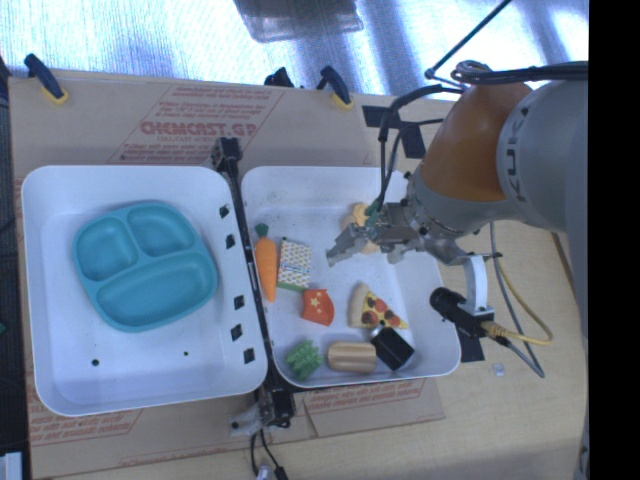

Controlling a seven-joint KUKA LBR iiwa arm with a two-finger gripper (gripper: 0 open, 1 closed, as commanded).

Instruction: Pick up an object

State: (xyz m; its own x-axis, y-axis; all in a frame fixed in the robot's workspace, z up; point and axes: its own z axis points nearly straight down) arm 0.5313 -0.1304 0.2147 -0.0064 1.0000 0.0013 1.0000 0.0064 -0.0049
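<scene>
Yellow object (358,213) partly behind the pincer (345,251); arm (520,158) cut by right edge.

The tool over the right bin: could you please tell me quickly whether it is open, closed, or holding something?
Tool: cannot be told; it hovers above the right bin, nothing visibly between its fingers.

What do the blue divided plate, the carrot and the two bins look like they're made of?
Blue divided plate: likely moulded plastic, with a uniform teal colour, soft sheen and rounded compartment walls.
Carrot: probably a plastic or rubbery toy, flat even orange with a green tip; the look leaves it open.
Bins, left bin and right bin: apparently thin white plastic, smooth, with rounded rims and a slight gloss.
</scene>
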